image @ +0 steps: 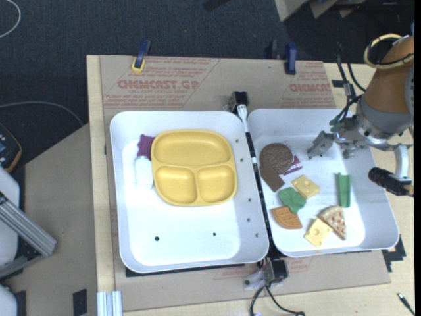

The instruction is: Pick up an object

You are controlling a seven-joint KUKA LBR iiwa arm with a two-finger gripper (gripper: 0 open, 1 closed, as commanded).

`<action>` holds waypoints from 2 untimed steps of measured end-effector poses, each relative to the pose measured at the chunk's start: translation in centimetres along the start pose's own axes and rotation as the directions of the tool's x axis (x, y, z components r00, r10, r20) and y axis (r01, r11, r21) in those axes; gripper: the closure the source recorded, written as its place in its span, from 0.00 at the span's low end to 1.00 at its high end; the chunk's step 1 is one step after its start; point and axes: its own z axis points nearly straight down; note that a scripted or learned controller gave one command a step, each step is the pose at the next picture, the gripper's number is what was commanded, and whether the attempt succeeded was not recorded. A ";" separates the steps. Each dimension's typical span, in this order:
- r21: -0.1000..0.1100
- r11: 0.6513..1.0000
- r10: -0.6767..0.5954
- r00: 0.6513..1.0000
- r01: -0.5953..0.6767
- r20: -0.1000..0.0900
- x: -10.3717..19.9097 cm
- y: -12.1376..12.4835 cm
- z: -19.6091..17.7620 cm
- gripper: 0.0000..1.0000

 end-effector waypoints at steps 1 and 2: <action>-0.002 1.000 0.000 1.000 0.000 0.001 0.1 0.0 4.1 0.00; -0.008 1.000 0.000 1.000 0.000 0.003 0.0 0.1 2.8 1.00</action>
